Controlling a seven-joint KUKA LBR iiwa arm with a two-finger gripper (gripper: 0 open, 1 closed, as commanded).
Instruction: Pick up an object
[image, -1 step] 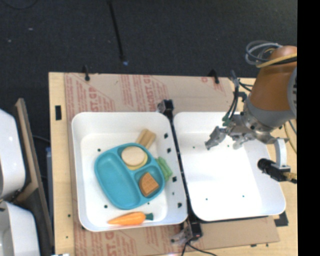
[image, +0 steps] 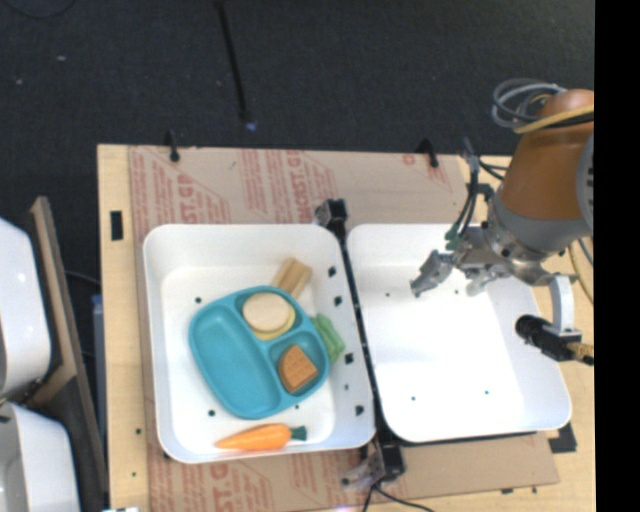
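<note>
Seen from above at a slant: two shallow white plastic bins side by side on a pale wooden bench (image: 120, 330) lined with printed brown cardboard (image: 240, 185). Reaching in from the right over the right-hand bin (image: 520, 400), a grey arm with an orange band (image: 545, 150) above the wrist. Poised above that bin's upper half, the two-finger gripper (image: 452, 278), its metal fingers spread well apart, nothing between them, no contact with any object. Whether the fingertips touch the bin floor cannot be told.

In the left-hand bin (image: 165, 290), a teal plastic compartment tray (image: 235, 365) lying tilted. In its upper compartment, a round beige biscuit-like disc (image: 269, 312); in its right compartment, a brown toasted-looking slab (image: 298, 369). Just beyond the tray's upper edge, a tan wooden block (image: 292, 274), near the disc. Against the tray's right edge, a small green piece (image: 331, 340). Along the bin's near wall, an orange toy carrot with a green tip (image: 262, 437), lying flat, apart from the tray.

All pickable items well apart from the gripper, across the black divider (image: 350, 300) between the bins.
</note>
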